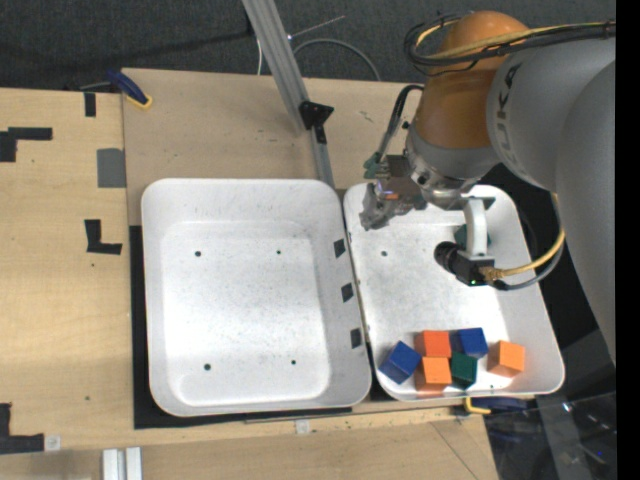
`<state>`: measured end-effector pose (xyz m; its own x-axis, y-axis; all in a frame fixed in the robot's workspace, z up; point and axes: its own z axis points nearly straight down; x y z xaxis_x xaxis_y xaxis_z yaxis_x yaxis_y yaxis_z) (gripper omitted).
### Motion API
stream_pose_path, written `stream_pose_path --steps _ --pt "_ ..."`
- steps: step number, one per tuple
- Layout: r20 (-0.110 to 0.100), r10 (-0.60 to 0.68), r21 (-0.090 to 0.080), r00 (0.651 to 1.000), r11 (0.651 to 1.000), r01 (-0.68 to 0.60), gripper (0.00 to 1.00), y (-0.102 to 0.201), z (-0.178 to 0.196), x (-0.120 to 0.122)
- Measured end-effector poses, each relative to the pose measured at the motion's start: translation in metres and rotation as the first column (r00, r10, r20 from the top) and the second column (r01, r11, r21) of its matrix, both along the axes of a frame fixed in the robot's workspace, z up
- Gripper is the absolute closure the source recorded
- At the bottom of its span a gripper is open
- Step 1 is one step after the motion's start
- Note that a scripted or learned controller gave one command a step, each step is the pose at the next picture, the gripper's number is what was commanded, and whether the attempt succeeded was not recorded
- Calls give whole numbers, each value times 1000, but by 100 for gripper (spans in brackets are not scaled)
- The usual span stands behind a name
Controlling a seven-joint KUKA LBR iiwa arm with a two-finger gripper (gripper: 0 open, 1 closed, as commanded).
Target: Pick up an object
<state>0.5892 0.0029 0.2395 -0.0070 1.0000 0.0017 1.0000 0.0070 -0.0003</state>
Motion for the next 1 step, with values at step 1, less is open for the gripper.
stream_pose_path --steps 1 --pt "-2 0 0 1000 1000 0 100 49 -5 -4"
